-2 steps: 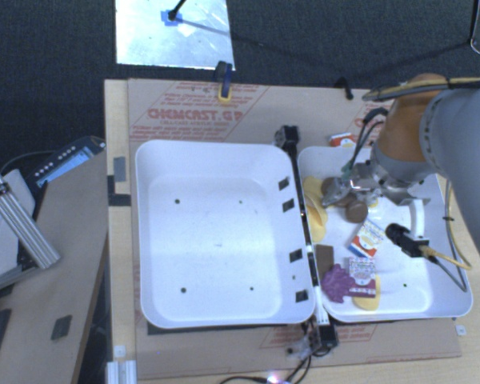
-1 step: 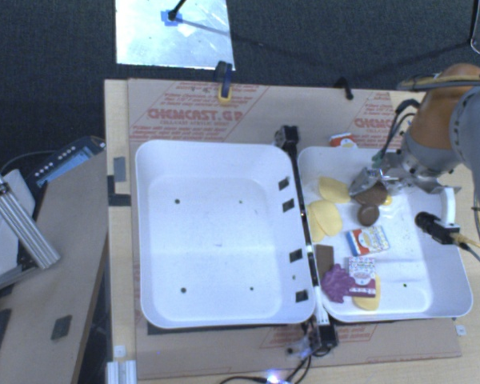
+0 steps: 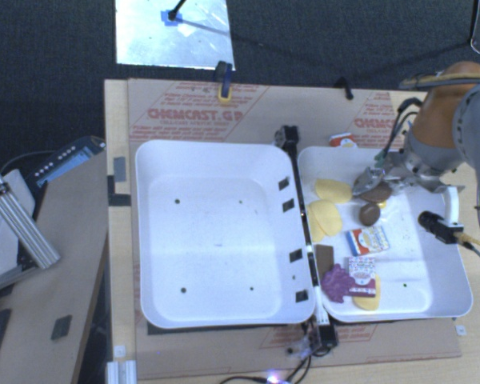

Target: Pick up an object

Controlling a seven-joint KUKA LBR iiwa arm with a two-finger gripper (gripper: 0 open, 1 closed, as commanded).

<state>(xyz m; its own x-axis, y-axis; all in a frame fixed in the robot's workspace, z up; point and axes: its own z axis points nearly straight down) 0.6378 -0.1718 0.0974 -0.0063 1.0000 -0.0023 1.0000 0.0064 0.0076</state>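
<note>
The right bin [image 3: 432, 282] holds the objects. Two pale yellow pieces [image 3: 333, 189] [image 3: 324, 218] lie by its left wall. A brown round object [image 3: 370, 213] sits near the middle, with a small white, blue and orange box [image 3: 368, 240] just in front of it. Purple grapes [image 3: 334, 282], a small printed card [image 3: 362, 267] and a yellow piece [image 3: 367, 299] lie at the front. My gripper [image 3: 374, 186] is low in the back half of this bin, just behind the brown round object and right of the rear yellow piece. The wrist hides its tips.
The left bin [image 3: 216, 230] stands beside it, joined by black clips [image 3: 290, 206] along the shared wall. A brown flat piece [image 3: 326, 256] lies by that wall. A red and white item [image 3: 344, 140] sits behind the right bin. A black fitting [image 3: 437, 227] sits at its right side.
</note>
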